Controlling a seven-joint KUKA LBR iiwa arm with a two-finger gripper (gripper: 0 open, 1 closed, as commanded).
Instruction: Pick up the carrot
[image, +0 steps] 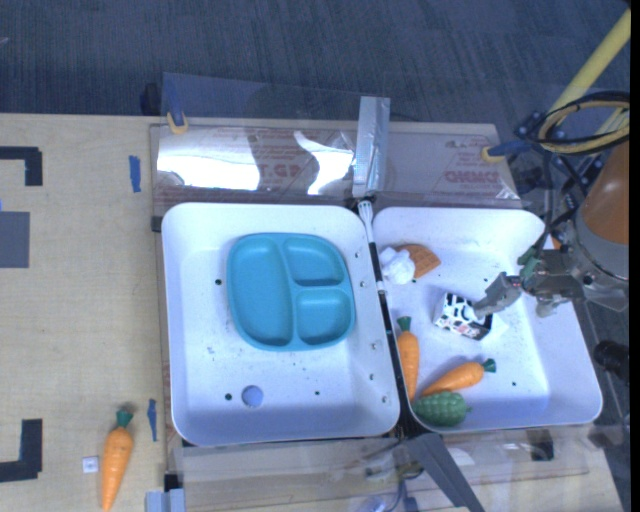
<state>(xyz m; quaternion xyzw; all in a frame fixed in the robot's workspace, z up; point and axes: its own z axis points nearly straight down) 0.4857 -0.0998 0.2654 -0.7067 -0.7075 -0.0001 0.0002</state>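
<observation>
Showing three tapered orange carrots, two in the right bin (520, 225) beside a knobbly green vegetable (441, 407) — one carrot (408, 362) upright, one carrot (458, 377) slanted — and a third carrot (116, 458) outside; the gripper (495, 297), finger spread indiscernible, hovers above a black-and-white patterned block (458, 315).

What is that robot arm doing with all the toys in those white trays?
The robot arm's end effector is reaching into the right bin, just above a black-and-white spotted toy. It is meant to pick up a carrot, but it holds nothing yet. Two carrots lie in that bin: one along the left wall, another nearer the front, beside a green toy. A third carrot lies outside on the bench. The left bin holds a blue divided plate.
</observation>
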